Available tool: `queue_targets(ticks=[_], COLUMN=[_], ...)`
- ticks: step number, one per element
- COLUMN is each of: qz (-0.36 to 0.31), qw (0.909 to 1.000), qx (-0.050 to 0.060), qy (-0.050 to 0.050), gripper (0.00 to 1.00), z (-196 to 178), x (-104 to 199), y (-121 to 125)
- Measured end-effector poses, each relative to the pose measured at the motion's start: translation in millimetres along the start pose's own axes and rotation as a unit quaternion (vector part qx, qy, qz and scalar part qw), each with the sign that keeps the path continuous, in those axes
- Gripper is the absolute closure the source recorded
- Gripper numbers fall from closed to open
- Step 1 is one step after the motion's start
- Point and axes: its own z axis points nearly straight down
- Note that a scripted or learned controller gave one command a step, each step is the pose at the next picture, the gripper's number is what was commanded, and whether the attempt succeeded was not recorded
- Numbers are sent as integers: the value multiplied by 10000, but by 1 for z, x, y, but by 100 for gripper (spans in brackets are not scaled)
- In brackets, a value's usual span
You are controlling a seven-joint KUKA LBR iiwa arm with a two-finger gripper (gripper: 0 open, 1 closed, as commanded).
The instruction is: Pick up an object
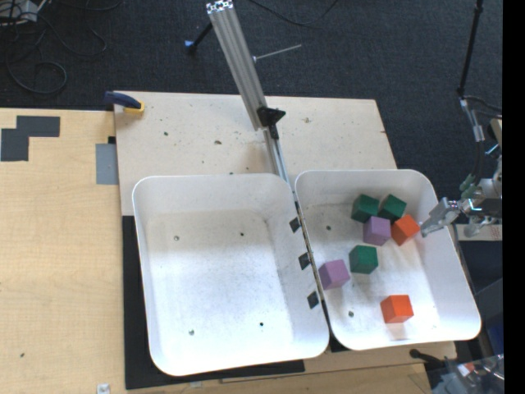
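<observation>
- While the gripper (433, 220) sits at the R bin's (447, 302) right rim, can't tell whether it's open or closed; nothing seen in it.
- Nearest obj: orange cube (404, 229), just beside the tip, touching a purple cube (377, 230).
- Same bin: 3 green cubes (365, 208), 2nd purple cube (334, 273), 2nd orange cube (397, 308) near front.
- L bin (164, 302) alongside.
</observation>
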Motion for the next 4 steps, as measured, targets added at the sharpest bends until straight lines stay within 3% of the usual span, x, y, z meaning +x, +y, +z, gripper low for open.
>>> queue_targets(ticks=[1,4], qz=[6,8], qw=[10000,10000], qx=[-19,6], qy=[-4,5], gripper=[0,0], z=[-2,136], x=[0,0], y=[0,-15])
